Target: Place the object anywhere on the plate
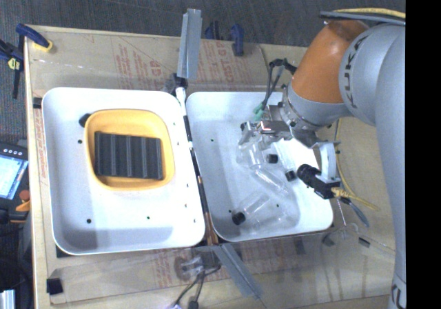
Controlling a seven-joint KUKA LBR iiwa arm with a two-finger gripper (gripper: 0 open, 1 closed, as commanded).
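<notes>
A yellow plate (129, 145) with a dark ribbed centre lies in the left bin (62, 225). In the right bin (213, 128), a clear plastic object (267, 207) with a small black end lies near the front wall. More clear plastic (253, 159) sits just above it, under the wrist. My gripper (253, 132) reaches down into the middle of the right bin, over this clear plastic. Glare and the transparent material hide whether anything is held.
The grey arm with its orange band (327, 70) covers the right bin's back right corner. A black fitting (311, 178) with cables hangs off the wrist over the bin's right side. A metal divider (189, 42) stands behind the gap between the bins.
</notes>
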